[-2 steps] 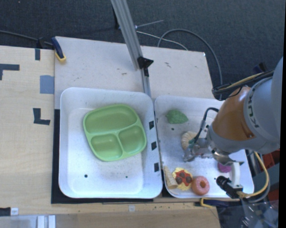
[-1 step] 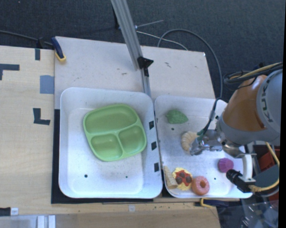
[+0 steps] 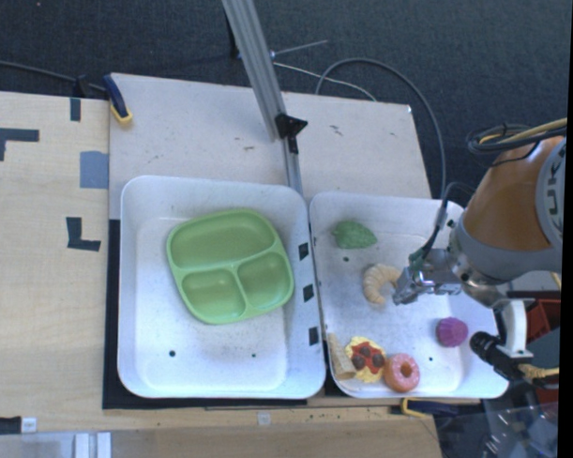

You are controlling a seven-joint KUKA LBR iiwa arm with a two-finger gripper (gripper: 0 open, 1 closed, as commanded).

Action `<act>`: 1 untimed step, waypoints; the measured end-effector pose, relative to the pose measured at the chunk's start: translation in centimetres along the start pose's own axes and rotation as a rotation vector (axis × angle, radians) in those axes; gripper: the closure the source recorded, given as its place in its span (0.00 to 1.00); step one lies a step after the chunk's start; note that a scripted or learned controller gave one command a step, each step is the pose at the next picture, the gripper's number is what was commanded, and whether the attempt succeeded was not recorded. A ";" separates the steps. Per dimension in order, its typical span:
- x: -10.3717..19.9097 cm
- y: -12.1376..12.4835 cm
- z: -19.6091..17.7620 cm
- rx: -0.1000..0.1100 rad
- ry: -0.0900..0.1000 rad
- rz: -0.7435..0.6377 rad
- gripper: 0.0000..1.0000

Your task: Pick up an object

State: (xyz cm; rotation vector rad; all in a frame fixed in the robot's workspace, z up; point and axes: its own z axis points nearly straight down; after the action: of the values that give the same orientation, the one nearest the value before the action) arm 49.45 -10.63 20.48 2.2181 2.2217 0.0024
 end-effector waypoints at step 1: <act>0.4 0.5 -4.3 0.000 0.000 -0.001 1.00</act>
State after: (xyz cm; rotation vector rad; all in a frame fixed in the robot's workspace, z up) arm 49.93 -10.26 24.82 2.2172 2.2219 0.0026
